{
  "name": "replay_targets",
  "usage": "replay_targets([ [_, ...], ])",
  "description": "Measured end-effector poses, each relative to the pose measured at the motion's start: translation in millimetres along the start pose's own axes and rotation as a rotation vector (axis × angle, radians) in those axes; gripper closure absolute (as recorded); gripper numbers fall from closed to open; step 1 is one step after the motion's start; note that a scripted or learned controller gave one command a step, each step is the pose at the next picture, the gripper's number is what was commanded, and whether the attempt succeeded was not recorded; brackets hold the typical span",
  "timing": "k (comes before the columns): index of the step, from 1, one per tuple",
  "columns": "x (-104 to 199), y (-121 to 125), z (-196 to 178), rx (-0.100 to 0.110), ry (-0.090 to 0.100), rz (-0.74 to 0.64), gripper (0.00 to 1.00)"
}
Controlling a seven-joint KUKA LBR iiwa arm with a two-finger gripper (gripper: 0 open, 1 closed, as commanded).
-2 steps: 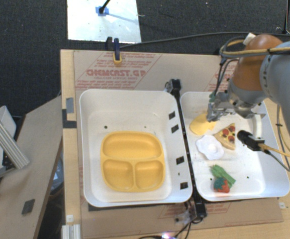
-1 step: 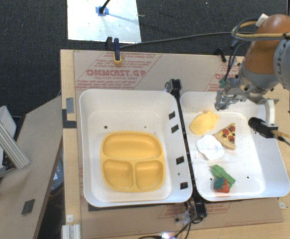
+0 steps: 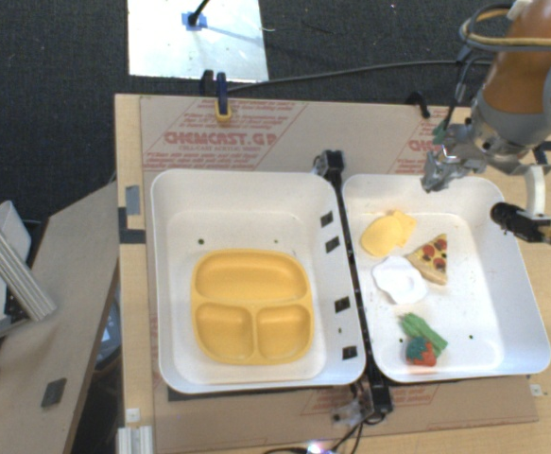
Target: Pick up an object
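Pizza slice (image 3: pixel 434 258) lies in right bin (image 3: pixel 516 334), touching white piece (image 3: pixel 400 280), near yellow piece (image 3: pixel 387 234) and green toy (image 3: pixel 421 338). Gripper (image 3: pixel 438 174) hovers over bin's far rim, carrying nothing; finger spacing cannot tell. Best: center above one piece, descend straight, avoid neighbours.

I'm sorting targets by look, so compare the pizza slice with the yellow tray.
The pizza slice is a small wedge with red spots; the yellow tray is far larger, plain, rounded and split into three compartments. The slice lies in the right bin among other pieces; the tray sits alone in the left bin. Both lie flat.
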State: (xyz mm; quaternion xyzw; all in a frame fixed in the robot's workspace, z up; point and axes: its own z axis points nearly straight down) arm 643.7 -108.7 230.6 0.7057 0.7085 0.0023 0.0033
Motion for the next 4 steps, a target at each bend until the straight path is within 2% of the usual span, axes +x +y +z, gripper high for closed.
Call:
replay_targets([
  [2,106,-23,18,0.009,0.003,-0.005,1.0],
  [3,154,-42,5,0.008,0.003,-0.006,1.0],
  [4,212,-58,13,0.009,0.004,-0.006,1.0],
])
